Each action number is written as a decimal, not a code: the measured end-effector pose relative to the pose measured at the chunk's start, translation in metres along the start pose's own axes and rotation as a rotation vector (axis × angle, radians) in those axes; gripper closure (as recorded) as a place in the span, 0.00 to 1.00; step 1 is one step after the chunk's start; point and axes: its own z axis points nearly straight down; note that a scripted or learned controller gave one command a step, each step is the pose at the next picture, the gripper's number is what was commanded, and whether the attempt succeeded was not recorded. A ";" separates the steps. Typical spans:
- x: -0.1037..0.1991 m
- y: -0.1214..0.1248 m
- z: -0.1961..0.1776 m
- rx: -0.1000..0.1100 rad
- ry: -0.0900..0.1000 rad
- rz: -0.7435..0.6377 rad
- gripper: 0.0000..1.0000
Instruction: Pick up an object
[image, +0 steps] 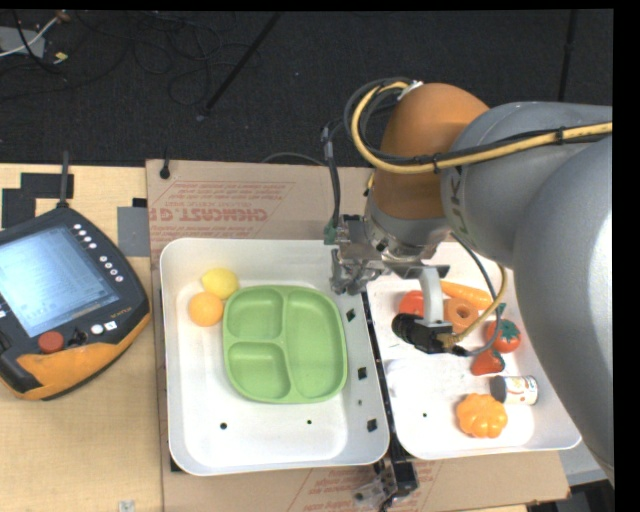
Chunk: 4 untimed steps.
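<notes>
My gripper (347, 268) hangs over the rim between the two bins, at the back edge of the green divided plate (284, 343). The view does not let me see anything held in it. A yellow lemon (219, 281) and an orange fruit (206, 309) lie in the left bin (260, 435), left of the plate. In the right bin (430, 425) are a carrot (468, 293), a red piece (411, 302), an orange ring (462, 314), a red strawberry (506, 336), a small red piece (487, 363), a small white bottle (520, 390) and an orange pumpkin (480, 416).
A teach pendant (62, 300) lies on the bench left of the bins. The grey arm (540, 210) covers the back right part of the right bin. Cardboard (240, 205) lies under and behind the bins.
</notes>
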 end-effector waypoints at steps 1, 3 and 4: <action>0.013 0.002 0.000 0.001 -0.001 0.002 1.00; 0.017 0.000 0.001 0.004 -0.002 0.003 1.00; 0.018 0.009 -0.015 0.000 -0.001 0.003 1.00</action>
